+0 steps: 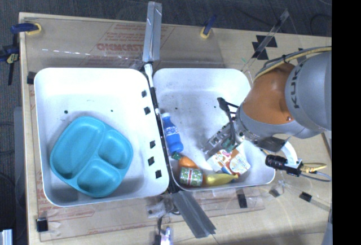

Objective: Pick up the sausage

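The gripper [221, 141] hangs low in the right bin [192, 83], just above a snack pouch [230, 162]; its jaw state is unclear.

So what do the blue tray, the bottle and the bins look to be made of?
Tray: moulded plastic, matte turquoise, going by its soft rounded compartments. Bottle: probably clear plastic with a blue label, glossy; too small to be sure. Bins: smooth white plastic or coated metal; the look leaves it open.
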